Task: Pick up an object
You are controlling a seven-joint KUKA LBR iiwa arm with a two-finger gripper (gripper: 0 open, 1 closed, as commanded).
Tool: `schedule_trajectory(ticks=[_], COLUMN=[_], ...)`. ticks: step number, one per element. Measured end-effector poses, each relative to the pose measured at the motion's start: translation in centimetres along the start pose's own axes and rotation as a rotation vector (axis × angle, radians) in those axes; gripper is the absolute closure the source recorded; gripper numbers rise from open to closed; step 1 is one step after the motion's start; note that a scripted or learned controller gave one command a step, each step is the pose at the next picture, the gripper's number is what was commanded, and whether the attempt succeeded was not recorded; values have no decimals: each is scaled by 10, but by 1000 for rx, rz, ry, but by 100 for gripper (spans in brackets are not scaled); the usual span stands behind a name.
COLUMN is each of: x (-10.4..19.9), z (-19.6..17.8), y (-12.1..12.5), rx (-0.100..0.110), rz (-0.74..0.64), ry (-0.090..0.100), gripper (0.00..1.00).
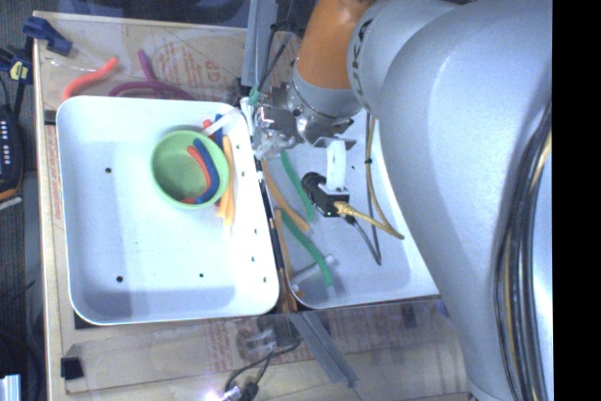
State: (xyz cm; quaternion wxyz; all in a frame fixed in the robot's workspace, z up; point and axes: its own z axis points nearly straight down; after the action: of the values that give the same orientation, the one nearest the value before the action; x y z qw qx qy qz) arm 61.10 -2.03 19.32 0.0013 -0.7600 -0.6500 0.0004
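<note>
Since my gripper [272, 129] hangs over the seam between the two bins and I cannot tell its state, I should descend squarely on one item. One green bowl [191, 167] sits in the left bin [122, 268]; one green strip [315, 254] lies in the right.

I see the claw [266, 129] hanging over the seam between the two shallow white plastic bins, low on the grey arm [451, 108] with its orange band [331, 47]. Left of the claw, in the left bin [113, 277], sits a round green plastic bowl [186, 168] with red, blue and orange pieces along its near rim. Just right and below the claw, thin green rods [310, 244] lie in the right bin [394, 282]. The wooden counter [188, 52] runs behind.
</note>
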Motion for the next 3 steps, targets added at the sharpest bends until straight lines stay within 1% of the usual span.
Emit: schedule_trajectory(ticks=[1, 2, 3], x=[-45, -104, -104], z=[-90, 7, 7], y=[47, 62, 62], rx=[-4, 1, 1], rz=[-410, -430, -431], ry=[-1, -1, -1], gripper=[100, 100, 0])
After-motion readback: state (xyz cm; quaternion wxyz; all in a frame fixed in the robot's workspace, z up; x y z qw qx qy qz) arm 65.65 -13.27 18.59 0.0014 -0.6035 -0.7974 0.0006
